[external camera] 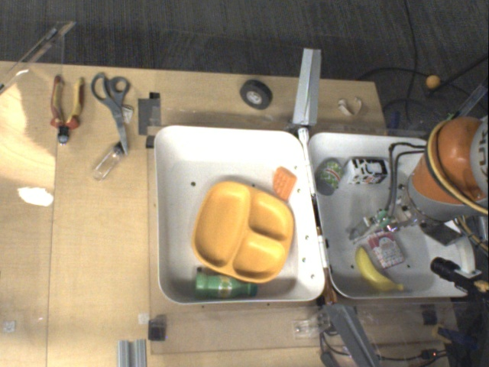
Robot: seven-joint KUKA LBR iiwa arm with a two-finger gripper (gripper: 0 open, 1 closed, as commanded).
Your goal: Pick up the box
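A pale wooden bench (76,228) fills most of the view, lit brightly along its left side, with dark grey carpet (191,14) running behind it and a few black cables trailing across the floor at the upper right. Two shallow white bins sit side by side on it: the left bin (172,205) and the right bin (340,277), with an upright grey metal bar (308,86) rising just behind the seam between them. In the left bin a yellow divided tray (244,230) lies face down across the middle, a small orange card (283,182) just off its upper right corner and a green can (224,284) on its side against the near wall, partly under the tray. The right bin holds a green ball (330,173) in its far left corner, the box (365,170) (a small white carton with dark print) just beside that ball along the far wall, a small packet (384,249) near the middle, and a banana (374,271) near the front. The arm (451,167) hangs over the right bin's right side, and its gripper (382,222) sits low by the packet, well short of the box; whether the jaws are open or closed cannot be made out. Loose on the bench behind the left bin lie red-handled pliers (65,105), scissors (114,102) and a roll of black tape (256,93)
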